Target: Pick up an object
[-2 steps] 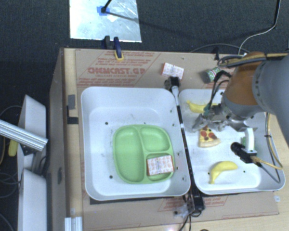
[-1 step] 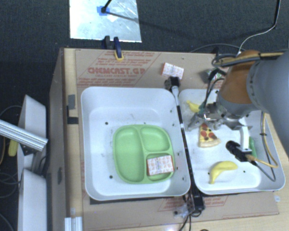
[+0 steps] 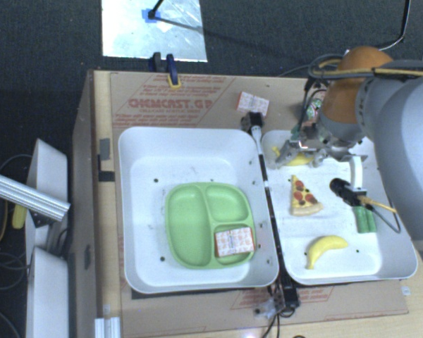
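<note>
The gripper (image 3: 302,152) hangs low over the upper end of the right bin (image 3: 402,259), near the wall shared with the left bin (image 3: 137,189). I cannot tell whether it is open or closed. A yellow object (image 3: 294,162) lies just under it. Lower in the frame, a pizza slice (image 3: 304,196) and a banana (image 3: 325,248) lie apart with bare floor between them. The left bin holds a green plate (image 3: 197,224) with a packet (image 3: 234,241) in its lower right compartment.

Yellow object (image 3: 296,162) partly hidden, right bin (image 3: 389,251) far end.
</note>
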`<control>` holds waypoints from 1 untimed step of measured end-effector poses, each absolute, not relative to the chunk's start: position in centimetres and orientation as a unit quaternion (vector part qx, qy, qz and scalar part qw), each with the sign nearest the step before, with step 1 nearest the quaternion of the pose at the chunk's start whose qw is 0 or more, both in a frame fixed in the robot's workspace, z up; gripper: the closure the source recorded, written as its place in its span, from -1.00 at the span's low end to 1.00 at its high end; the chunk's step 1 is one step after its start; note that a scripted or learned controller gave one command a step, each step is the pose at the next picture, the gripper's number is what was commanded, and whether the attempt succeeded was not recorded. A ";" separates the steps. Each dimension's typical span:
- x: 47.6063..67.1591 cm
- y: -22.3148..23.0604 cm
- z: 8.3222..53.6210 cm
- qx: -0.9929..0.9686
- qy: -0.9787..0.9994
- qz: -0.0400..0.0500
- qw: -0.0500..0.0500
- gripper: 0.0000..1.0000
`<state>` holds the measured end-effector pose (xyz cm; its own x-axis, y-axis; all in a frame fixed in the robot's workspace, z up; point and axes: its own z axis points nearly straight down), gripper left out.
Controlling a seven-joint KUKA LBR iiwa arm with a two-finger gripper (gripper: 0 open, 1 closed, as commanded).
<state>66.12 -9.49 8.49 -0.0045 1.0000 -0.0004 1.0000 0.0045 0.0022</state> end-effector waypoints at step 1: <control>61.7 -8.6 8.4 0.706 0.708 0.000 0.000 -1.00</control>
<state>61.75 -8.64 8.45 -0.0019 1.0000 -0.0001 1.0000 0.0019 0.0012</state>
